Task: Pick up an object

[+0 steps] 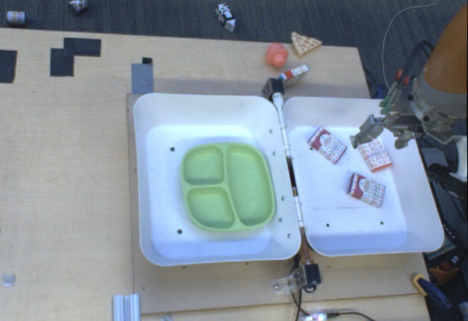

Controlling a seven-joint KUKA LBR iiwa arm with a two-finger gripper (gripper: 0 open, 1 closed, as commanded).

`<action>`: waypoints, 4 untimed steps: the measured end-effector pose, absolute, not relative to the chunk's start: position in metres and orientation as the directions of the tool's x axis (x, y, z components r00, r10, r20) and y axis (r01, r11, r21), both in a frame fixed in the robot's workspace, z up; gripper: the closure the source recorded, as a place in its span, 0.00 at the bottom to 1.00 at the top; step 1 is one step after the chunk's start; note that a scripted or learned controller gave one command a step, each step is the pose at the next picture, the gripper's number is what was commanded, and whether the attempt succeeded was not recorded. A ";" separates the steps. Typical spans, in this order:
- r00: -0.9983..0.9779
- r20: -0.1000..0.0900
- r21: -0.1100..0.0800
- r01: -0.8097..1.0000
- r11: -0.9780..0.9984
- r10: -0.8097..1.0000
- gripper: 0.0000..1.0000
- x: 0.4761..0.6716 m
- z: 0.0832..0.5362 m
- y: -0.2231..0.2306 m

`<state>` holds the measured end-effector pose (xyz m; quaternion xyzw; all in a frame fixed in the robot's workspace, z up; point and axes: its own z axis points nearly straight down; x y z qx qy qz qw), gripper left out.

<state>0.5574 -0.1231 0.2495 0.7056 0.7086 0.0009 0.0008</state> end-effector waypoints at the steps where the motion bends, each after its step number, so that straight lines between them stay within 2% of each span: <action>1: -0.002 0.000 0.004 1.000 0.002 1.000 0.00 0.573 0.090 -0.120; 2: -0.001 -0.002 0.011 1.000 0.001 1.000 0.00 0.507 0.088 -0.097; 3: -0.003 -0.003 0.017 1.000 0.003 1.000 1.00 0.509 0.099 -0.097; 4: -0.001 -0.002 0.005 1.000 0.001 1.000 1.00 0.488 0.167 -0.148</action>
